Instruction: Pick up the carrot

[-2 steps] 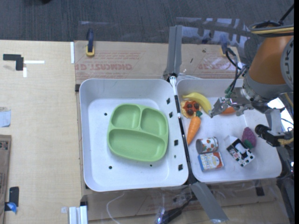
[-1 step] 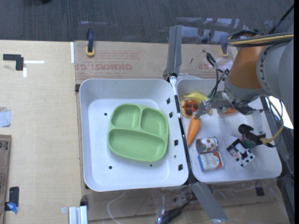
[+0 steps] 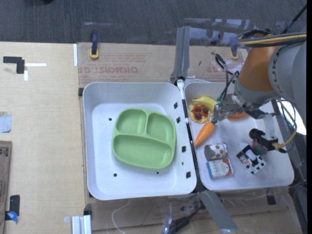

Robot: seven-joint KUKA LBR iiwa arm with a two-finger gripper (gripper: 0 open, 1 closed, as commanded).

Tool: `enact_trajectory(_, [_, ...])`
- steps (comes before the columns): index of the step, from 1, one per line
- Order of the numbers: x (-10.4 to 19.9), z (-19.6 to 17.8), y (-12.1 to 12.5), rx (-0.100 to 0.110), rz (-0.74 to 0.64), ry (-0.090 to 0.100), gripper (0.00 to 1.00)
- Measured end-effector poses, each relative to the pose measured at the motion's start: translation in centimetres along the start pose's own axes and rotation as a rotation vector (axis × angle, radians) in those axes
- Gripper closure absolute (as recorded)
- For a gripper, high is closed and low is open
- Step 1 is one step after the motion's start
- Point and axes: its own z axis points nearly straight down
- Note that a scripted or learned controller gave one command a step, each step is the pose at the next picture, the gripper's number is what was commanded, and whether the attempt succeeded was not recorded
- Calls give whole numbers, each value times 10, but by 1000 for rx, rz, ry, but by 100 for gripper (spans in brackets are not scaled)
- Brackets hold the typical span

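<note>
Red print on cardboard sheet [image 3: 117,62], roughly "CHEMCO…", rest unclear; can [image 3: 216,151], carton [image 3: 219,168] labels illegible.

Carrot [image 3: 204,133], just beside gripper [image 3: 218,114], is showing plain orange. Near it, can [image 3: 216,151] is showing silver w/ red on label; small box [image 3: 220,168] is showing blue, white & orange. Patchy block [image 3: 252,161], farther from gripper, is showing black & white. Yellow item [image 3: 204,102] by gripper is showing a red-&-dark speckled patch. Plate [image 3: 144,138], well apart from gripper, is showing light green. Bin under gripper [image 3: 280,172] & bin w/ plate [image 3: 95,130] are both looking white. Tabletop [image 3: 39,111] is looking pale wood. Arm [image 3: 292,67] is showing grey w/ orange band [image 3: 256,69].
</note>
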Motion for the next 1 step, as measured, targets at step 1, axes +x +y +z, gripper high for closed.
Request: enact_trajectory(1, [55, -83, -32, 16, -5, 4, 100])
